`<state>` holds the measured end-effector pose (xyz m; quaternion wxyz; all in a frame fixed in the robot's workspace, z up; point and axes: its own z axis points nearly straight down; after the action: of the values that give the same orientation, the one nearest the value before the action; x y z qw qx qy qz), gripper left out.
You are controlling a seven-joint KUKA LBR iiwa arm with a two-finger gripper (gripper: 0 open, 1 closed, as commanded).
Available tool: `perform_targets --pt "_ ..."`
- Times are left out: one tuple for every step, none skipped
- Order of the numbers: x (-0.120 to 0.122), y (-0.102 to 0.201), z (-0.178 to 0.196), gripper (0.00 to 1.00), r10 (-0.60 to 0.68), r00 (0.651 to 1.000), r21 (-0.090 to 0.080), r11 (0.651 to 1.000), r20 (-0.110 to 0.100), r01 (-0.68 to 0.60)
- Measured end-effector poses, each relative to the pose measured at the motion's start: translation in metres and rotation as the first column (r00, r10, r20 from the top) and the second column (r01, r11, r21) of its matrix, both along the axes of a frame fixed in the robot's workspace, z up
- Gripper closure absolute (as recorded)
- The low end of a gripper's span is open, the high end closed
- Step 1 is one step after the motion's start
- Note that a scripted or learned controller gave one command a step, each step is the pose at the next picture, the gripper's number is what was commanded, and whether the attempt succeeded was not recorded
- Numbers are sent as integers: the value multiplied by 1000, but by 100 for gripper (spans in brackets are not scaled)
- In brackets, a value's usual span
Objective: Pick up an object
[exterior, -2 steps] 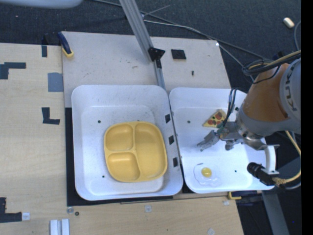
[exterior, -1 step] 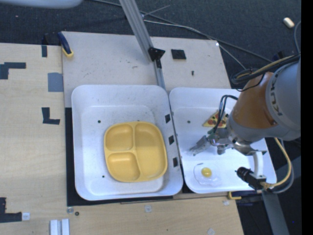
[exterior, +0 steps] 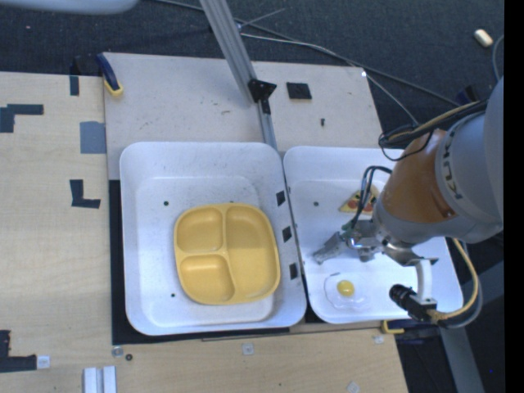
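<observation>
Approach step: my two-finger pincer (exterior: 326,252), grip state indiscernible, hung in the right white bin (exterior: 315,170) just beyond the fried-egg toy (exterior: 345,289); descent needed next.

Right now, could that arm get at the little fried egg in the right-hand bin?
Probably yes: the gripper hangs in the same bin, just above the fried egg, and nothing lies between them.

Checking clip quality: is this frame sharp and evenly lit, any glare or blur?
Camera view: even, soft light, no hard shadows; the white bins look bright and slightly washed out; the yellow plate is clear; the gripper and fried egg are soft, with little detail; the arm hides part of the right bin.
</observation>
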<state>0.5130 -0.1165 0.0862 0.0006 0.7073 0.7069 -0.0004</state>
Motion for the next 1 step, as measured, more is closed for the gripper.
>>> perform_targets --pt "0 -1 11 100 0 1000 -3 1000 5 0"
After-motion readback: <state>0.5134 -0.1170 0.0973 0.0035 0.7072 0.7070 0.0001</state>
